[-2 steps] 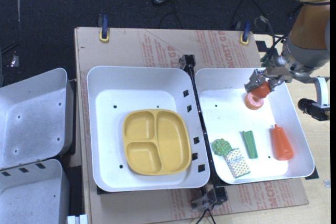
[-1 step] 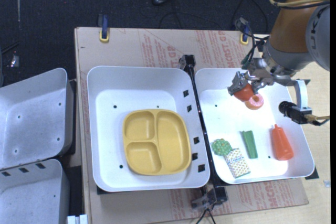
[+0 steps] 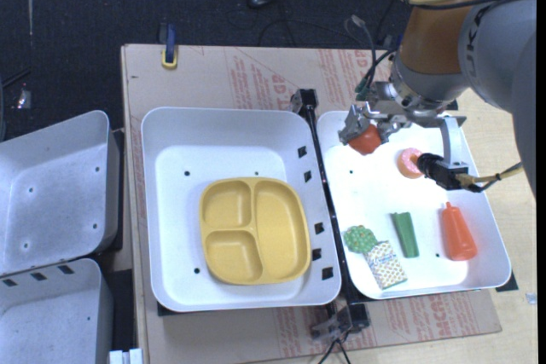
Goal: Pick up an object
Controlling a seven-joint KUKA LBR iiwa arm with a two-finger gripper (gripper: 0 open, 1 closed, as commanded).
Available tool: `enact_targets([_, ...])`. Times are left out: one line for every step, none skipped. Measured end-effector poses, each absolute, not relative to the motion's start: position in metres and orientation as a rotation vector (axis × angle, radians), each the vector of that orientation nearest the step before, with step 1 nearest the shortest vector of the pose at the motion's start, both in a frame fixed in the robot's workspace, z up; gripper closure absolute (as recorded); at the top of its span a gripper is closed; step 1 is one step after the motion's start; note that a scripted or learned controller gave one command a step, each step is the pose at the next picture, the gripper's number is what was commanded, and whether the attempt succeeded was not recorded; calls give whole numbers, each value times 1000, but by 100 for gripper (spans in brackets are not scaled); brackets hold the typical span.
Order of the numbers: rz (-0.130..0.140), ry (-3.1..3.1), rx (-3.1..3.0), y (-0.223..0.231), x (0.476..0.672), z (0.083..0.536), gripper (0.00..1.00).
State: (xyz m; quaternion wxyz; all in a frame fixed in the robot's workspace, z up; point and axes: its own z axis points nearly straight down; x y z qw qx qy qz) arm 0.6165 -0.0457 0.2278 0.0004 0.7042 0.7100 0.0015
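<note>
Aloft, red object (image 3: 366, 141) in gripper (image 3: 368, 130)

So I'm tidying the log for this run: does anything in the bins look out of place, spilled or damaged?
Nothing stands out. The yellow tray lies flat in the left bin. The red item, pink item, orange bottle, green stick and patterned packet lie apart in the right bin, unspilled.

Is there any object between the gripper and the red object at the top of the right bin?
Nothing visible stands between them. The gripper is right at the red object, which appears to sit between its fingers. The pink object, green stick and orange bottle lie apart in the right bin.
</note>
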Motion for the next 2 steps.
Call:
enact_targets([1,2231,2213,7,622,218,100])
enact_targets([5,2231,2212,60,624,233,100])
